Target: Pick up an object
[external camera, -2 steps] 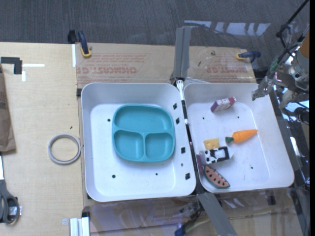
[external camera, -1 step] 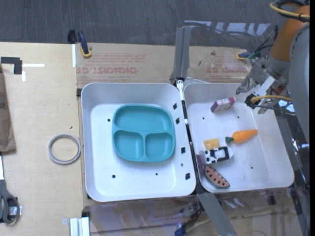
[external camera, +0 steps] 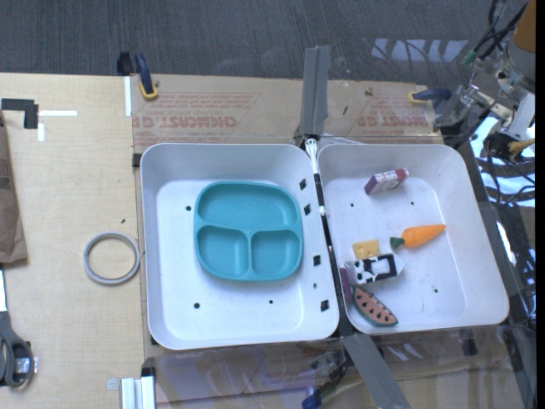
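Observation:
The right bin (external camera: 460,296) holds several small toys. A pink-and-white box (external camera: 386,180) lies near its back. An orange carrot (external camera: 421,235) with a green top lies mid-bin. Beside it are a yellow wedge (external camera: 366,249) and a black-and-white toy (external camera: 376,268). A watermelon slice (external camera: 373,307) rests at the front left corner. My gripper (external camera: 492,100) sits at the arm's end, outside the bin past its back right corner, above the bench edge among cables. It is well away from every toy.
The left bin (external camera: 170,313) holds a teal divided plate (external camera: 249,231). A grey ring (external camera: 111,257) lies on the wooden bench to the left, with scissors (external camera: 13,360) at the front left edge. A grey post (external camera: 315,92) stands behind the seam between the bins.

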Controlling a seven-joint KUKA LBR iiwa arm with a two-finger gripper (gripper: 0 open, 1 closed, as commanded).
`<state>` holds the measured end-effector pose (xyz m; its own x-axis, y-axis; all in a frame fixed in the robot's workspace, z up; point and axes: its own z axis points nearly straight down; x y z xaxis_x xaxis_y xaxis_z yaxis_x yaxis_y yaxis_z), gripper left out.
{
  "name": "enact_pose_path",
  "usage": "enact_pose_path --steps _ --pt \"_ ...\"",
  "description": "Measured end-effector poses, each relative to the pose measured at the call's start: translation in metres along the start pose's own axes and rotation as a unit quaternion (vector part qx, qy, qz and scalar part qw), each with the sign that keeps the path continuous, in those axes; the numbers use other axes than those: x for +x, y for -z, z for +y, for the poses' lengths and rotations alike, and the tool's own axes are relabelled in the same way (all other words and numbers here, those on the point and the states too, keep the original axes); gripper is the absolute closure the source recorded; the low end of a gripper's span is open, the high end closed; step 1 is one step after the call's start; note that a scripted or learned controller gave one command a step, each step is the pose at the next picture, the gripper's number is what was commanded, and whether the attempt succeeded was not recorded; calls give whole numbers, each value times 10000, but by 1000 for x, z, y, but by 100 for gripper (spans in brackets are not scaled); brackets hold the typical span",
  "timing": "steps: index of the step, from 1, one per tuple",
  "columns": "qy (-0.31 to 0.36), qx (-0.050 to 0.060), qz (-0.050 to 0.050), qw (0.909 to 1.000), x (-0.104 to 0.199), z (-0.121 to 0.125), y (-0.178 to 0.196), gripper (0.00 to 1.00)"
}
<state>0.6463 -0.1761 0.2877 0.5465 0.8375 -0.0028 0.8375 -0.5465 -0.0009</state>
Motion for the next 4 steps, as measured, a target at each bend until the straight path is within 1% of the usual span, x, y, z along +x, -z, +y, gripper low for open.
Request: enact_pose_path --steps 1,2,3,4 --pt "-760 22 -5 9971 -1 10 -132 0" --pt "277 -4 3 9996 0 12 -41 0" --pt "-1819 18 -2 9833 -20 10 -107 0" --pt "-627 -2 4 9980 -36 31 -40 0"
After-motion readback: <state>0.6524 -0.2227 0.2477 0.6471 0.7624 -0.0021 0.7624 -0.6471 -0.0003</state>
